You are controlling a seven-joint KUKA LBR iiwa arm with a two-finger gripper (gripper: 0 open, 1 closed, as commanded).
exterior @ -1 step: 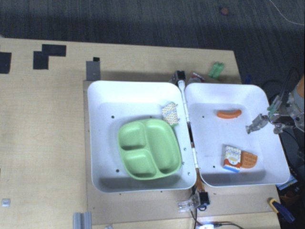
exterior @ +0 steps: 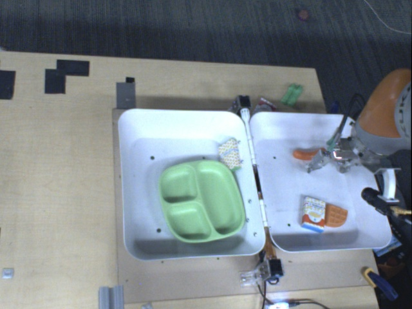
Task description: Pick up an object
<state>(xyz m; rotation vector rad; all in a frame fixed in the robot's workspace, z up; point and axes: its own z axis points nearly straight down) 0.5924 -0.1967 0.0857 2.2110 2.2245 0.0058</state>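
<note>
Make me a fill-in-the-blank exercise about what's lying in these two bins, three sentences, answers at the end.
1. The green tray has ___ compartments.
2. The orange carrot lies in the ___ bin.
3. The small patterned packet rests in the left bin, against the tray's ___ corner.

Missing words: three; right; upper right

Two bins side by side on the bench, each with things in it.
The left white bin (exterior: 132, 172) holds a green divided plastic tray (exterior: 201, 200), a small patterned packet (exterior: 230, 151) at its far right corner. The right white bin (exterior: 283, 127) holds an orange sausage-shaped toy (exterior: 306, 153) behind a small printed carton (exterior: 313, 213) touching a waffle-like toy (exterior: 335, 216).
</note>
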